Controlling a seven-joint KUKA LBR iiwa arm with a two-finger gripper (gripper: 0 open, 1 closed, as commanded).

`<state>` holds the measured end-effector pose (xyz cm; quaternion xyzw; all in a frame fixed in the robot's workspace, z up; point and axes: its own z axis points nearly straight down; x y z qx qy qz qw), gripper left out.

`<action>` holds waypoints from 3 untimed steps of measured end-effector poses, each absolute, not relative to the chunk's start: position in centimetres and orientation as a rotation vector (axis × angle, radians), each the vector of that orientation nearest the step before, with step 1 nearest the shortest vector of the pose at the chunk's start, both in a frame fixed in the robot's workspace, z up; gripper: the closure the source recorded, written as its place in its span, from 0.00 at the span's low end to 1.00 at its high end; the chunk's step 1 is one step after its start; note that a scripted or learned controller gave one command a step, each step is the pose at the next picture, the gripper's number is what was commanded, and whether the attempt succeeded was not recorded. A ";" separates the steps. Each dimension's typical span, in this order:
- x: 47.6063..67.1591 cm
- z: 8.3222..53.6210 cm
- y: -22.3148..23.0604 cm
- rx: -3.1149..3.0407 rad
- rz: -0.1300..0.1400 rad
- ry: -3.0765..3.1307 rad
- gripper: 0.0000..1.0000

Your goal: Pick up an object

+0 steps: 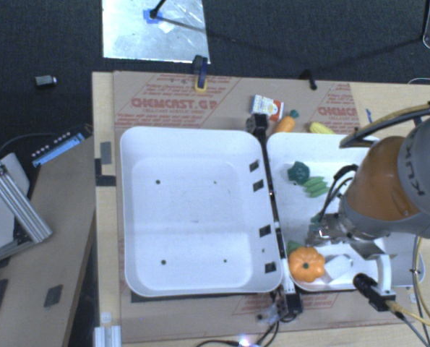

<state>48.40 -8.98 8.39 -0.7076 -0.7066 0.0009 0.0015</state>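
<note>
dark carpet surrounds the counter (106, 215) with two white bins; the left bin (193, 208) is bare. the arm (388, 186) reaches into the right bin (345, 150), its end effector (321, 231) just above the pumpkin (306, 264), below the green toys (306, 179); its grip state cannot be told.

Two shallow white plastic bins sit side by side on the surface: the left bin (193, 208) and the right bin (294, 154). In the right bin, a round orange pumpkin toy (306, 264) lies at the near left corner, with a dark green leafy toy (298, 171) farther back.
</note>
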 end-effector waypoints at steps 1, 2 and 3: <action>53.7 19.1 -6.3 -2.219 -0.014 -2.239 1.00; 55.2 33.6 -4.1 -2.221 -0.022 -2.242 1.00; 48.6 44.3 -1.2 -2.219 -0.021 -2.237 1.00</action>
